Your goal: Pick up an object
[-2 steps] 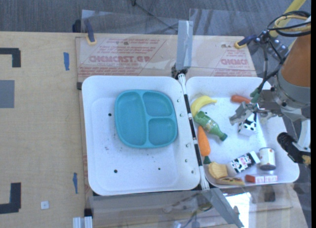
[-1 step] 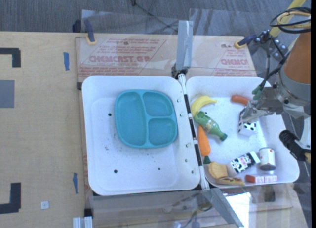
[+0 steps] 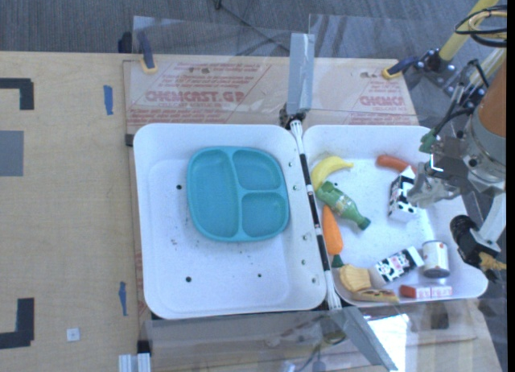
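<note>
Gripper [image 3: 420, 192], jaw state indiscernible, hung beside the cow-print carton [image 3: 400, 198] in the right bin [image 3: 366, 138]: you needed to centre over it before closing.

Wooden bench [image 3: 56, 225]; two white bins [image 3: 161, 282] side by side on it; cardboard [image 3: 201, 93] behind.

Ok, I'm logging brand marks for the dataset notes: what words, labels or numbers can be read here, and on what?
"CHEMCAST GP", red print, partly blurred, my best reading: on the left clear sheet behind the bins.
"CHEMCAS...", the same red print, cut off: on the right clear sheet.
Black-and-white cartons and: patterned, no readable text.
Small red and white packet: too small to read.
</note>
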`<act>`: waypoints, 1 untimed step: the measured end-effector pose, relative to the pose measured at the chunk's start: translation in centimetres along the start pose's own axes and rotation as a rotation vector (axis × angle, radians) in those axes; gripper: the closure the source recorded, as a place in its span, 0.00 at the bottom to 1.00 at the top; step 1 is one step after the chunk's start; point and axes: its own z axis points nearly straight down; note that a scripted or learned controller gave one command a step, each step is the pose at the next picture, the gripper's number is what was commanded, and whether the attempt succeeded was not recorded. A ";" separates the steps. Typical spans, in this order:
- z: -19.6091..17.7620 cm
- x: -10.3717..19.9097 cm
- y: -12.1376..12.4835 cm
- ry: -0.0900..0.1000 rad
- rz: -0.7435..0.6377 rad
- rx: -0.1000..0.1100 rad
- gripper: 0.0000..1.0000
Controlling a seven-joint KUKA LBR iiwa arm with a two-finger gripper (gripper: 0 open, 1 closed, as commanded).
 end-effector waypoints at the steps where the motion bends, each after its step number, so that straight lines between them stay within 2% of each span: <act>1: 0.0 0.0 0.0 0.000 0.001 0.000 0.00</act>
